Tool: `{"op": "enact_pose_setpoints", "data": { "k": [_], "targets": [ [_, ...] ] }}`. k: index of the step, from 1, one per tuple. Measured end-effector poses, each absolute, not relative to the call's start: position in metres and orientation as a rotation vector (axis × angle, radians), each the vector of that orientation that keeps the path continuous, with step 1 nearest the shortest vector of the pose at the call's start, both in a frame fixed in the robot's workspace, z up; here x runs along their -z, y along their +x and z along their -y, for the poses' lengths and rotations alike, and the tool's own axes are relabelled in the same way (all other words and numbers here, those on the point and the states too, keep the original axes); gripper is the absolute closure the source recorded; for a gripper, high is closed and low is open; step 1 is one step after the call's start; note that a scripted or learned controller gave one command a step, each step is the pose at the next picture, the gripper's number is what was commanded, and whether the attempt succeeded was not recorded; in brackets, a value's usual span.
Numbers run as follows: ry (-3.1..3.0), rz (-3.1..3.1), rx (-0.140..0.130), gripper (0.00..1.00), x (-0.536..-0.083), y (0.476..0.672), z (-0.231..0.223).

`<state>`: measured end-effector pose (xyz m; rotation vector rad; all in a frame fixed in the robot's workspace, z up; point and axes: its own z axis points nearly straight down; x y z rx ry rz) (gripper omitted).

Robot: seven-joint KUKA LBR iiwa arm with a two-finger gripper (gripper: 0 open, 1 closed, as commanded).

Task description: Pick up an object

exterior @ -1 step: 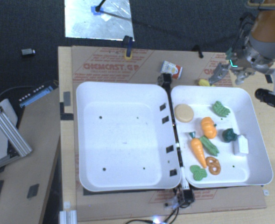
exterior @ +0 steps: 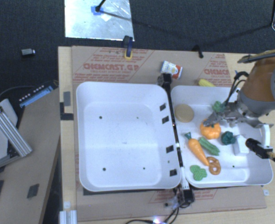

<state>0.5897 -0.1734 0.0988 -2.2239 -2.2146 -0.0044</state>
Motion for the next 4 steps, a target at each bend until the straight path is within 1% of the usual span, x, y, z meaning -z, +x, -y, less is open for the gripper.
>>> {"op": "enact_pose_setpoints", "data": {
  "k": [1,2,3,4],
  "targets": [
    [-2.221,2.233,0.008,0.00,-0.088,0.637,0.183],
    [-2.218,2.232,0.005,1.00,-0.096,0.636,0.183],
    [-2.220,2.233,0.008,1.00,-0.267,0.617,0.155],
    [-2.217,2.233,0.009,1.00,-0.084,0.645,0.106]
  ]
}}
